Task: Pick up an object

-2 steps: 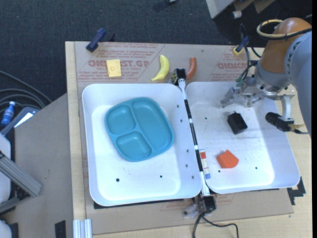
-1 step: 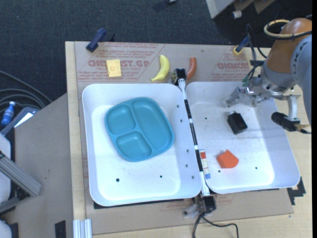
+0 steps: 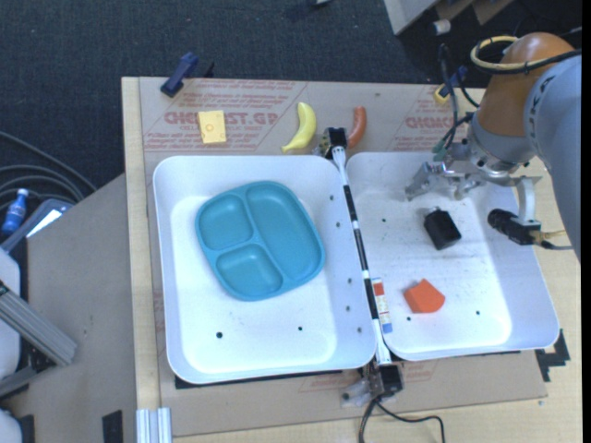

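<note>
Orange block [image 3: 424, 296], then black block [image 3: 442, 228] angled near-to-far.

Grey arm [image 3: 554, 109], orange band [image 3: 513, 90], metal gripper [image 3: 443, 181].

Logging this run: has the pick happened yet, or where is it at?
Not yet. The hand sits over the right white bin with nothing seen between its fingers. The small black block and orange wedge-shaped block lie on the bin floor. Grasp and lift remain.

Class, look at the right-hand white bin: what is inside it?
Inside the right bin lie a black block and an orange block. The gripper hangs over its far end, covering part of the floor there.
</note>
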You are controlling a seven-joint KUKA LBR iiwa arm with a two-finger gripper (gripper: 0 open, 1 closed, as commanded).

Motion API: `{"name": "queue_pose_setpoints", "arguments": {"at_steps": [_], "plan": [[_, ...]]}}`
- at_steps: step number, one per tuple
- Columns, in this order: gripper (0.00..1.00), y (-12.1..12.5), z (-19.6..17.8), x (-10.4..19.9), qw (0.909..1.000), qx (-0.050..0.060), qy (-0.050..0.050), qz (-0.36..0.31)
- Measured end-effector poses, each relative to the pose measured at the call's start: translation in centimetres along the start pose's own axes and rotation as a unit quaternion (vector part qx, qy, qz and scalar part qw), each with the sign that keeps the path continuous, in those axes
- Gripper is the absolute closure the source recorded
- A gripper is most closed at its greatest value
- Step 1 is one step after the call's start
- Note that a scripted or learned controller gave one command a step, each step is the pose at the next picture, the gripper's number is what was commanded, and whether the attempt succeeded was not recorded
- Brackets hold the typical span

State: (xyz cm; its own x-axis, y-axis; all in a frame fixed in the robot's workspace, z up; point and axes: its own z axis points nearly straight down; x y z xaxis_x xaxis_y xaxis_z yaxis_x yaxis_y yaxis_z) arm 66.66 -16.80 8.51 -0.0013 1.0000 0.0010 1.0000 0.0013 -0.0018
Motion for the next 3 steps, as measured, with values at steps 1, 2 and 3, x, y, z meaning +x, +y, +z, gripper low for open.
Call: {"name": "queue_pose_setpoints", "arguments": {"at_steps": [1,2,3], "plan": [[0.00,0.0,0.0,-3.5,1.0000,-0.001,-0.001,0.000],[0.00,0.0,0.0,-0.8,1.0000,0.000,0.000,0.000],[0.00,0.0,0.0,-3.9,1.0000,-0.001,0.002,0.000]]}}
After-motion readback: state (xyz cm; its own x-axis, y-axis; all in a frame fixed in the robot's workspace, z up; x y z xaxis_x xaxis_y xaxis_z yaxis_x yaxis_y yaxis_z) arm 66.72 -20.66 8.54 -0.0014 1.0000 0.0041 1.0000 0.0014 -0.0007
